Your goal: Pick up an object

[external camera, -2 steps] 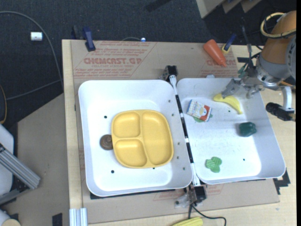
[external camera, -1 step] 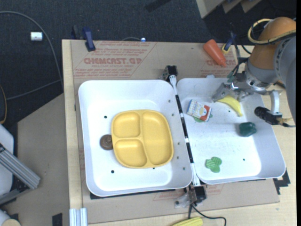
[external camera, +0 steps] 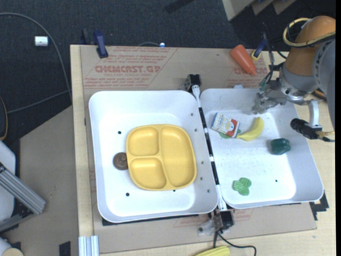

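In the right bin lie a yellow banana, a small white carton with a colourful print touching the banana's left end, a dark green lump and a light green toy. My gripper hangs over the bin's far part, just above and to the right of the banana, with nothing seen in its grasp. The arm's orange band sits at the top right.
The left bin holds a yellow divided plate and a small brown round thing at its left side. An orange carrot-like object lies on the board behind the right bin. A black part sticks out by the right rim.
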Robot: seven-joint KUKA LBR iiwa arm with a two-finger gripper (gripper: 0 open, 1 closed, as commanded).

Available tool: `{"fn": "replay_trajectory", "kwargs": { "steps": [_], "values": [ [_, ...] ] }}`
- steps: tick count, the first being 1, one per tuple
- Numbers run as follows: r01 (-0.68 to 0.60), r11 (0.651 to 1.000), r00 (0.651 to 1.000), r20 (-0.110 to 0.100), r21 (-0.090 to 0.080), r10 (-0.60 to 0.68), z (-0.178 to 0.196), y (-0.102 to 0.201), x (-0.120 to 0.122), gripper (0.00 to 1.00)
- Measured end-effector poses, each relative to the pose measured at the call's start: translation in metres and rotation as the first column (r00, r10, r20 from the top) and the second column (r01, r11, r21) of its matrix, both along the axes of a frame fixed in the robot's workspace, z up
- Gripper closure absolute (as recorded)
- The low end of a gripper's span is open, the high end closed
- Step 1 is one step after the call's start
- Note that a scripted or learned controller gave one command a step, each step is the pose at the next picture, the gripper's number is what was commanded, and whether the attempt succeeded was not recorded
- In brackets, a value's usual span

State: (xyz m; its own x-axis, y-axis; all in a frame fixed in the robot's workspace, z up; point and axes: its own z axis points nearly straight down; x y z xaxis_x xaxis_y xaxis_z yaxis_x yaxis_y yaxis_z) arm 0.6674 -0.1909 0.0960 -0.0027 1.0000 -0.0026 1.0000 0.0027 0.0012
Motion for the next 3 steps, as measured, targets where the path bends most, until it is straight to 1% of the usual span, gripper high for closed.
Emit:
{"fn": "replay_trajectory", "kwargs": {
  "steps": [1, 2, 3],
  "values": [
    [0.000, 1.000, 1.000, -0.001, 0.000, 0.000, 0.000, 0.000, 0.000, 0.00],
    [0.003, 1.000, 1.000, -0.002, 0.003, -0.003, -0.012, 0.012, -0.042, 0.00],
    [0.004, 1.000, 1.000, 0.000, 0.003, -0.004, -0.001, 0.012, -0.041, 1.00]
  ]
}}
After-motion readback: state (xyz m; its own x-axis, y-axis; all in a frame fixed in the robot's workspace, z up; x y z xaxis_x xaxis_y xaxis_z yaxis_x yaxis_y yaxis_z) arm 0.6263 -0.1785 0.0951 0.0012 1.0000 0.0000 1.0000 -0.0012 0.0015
